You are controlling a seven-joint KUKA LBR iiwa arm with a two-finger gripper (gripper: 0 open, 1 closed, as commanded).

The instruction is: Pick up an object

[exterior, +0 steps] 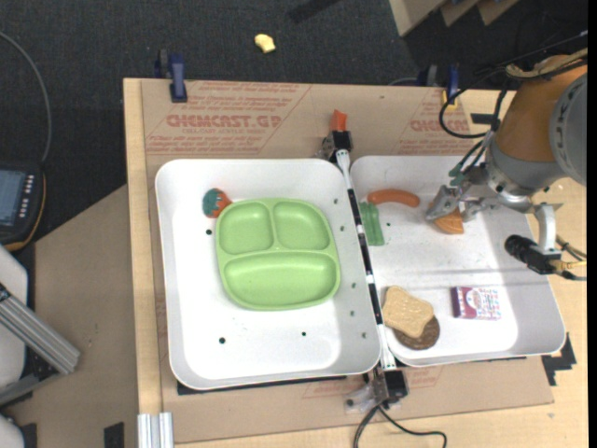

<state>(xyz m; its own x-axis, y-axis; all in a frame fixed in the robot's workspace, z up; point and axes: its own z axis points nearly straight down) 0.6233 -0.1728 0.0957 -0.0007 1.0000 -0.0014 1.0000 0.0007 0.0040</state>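
Now the grey metal two-finger pincer (pixel 451 209) is down in the right shallow white bin (pixel 522 329), right over a small orange wedge-shaped piece (pixel 451 223) and touching it. How wide the pincer stands, I cannot tell. An orange sausage-shaped toy (pixel 394 197) lies just beside it.

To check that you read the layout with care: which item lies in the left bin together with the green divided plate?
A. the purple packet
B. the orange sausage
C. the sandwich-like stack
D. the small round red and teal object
D: the small round red and teal object sits at the upper left edge of the green divided plate in the left bin; the other three things lie in the right bin.
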